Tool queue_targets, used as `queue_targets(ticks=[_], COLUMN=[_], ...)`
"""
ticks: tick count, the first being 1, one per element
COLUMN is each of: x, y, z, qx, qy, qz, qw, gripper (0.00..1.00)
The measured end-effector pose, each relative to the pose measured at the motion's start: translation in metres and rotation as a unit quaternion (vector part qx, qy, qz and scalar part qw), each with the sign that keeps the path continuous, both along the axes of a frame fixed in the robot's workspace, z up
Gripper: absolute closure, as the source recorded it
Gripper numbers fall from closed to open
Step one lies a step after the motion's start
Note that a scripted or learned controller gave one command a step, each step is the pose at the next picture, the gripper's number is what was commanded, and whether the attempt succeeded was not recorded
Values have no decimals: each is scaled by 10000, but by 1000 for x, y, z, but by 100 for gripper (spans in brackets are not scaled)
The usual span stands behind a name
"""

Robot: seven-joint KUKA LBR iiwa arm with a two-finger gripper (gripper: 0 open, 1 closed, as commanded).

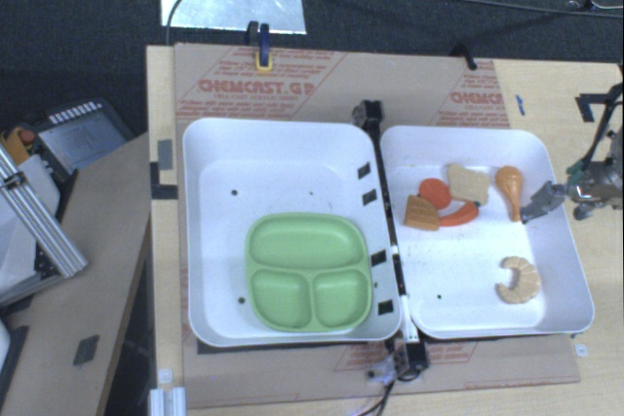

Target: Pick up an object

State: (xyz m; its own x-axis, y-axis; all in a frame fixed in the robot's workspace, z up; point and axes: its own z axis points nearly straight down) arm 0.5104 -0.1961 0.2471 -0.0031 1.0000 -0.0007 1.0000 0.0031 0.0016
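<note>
Toy food is laid in the right bin (pixel 561 239), beside the left bin's green divided plate (pixel 307 270).
The gripper (pixel 542 201), state untellable, is seen near the drumstick (pixel 510 189); it is judged light, rigid, slippery, best pinched across its narrow shaft.

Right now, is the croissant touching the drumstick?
Apart. The camera view shows bare white bin floor between the croissant and the drumstick, which lies higher up by the gripper.
</note>
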Motion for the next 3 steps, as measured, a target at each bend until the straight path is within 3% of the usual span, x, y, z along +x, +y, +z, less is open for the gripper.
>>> queue_targets(ticks=[3], x=[14], y=[12], z=[-145], qx=[10], qy=[18], qz=[-5], qw=[10000], gripper=[0])
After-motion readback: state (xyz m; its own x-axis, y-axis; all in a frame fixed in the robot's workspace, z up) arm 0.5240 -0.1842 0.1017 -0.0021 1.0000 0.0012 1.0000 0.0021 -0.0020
